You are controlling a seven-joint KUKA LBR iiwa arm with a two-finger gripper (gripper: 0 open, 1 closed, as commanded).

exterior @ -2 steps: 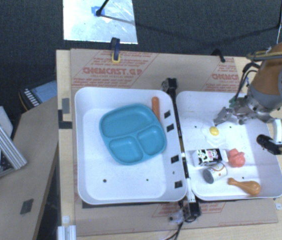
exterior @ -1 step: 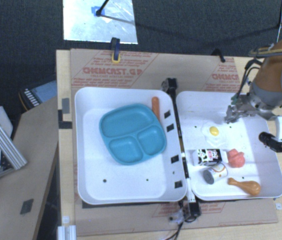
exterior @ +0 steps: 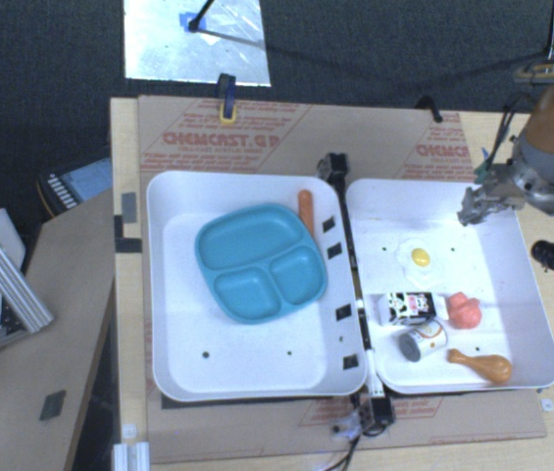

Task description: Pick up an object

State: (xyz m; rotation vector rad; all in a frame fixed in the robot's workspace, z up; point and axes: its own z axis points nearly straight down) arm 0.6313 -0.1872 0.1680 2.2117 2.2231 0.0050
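Observation:
The right bin [exterior: 512,263] holds a fried egg toy [exterior: 419,256], a black-and-white milk carton [exterior: 411,307], a pink toy [exterior: 464,310], a small grey can [exterior: 422,340] and a tan drumstick [exterior: 482,363]. My gripper [exterior: 477,207] hangs over the back right part of that bin, above and to the right of the egg, with nothing seen between its fingers. In the left bin [exterior: 174,361] lies a blue divided plate [exterior: 260,262], and an orange sausage [exterior: 305,210] rests by its far right edge.
A black divider with clips [exterior: 345,263] runs between the two bins. Cardboard [exterior: 257,135] covers the bench under them. A shiny sheet [exterior: 196,27] lies at the back left, and aluminium framing [exterior: 2,273] stands at the far left.

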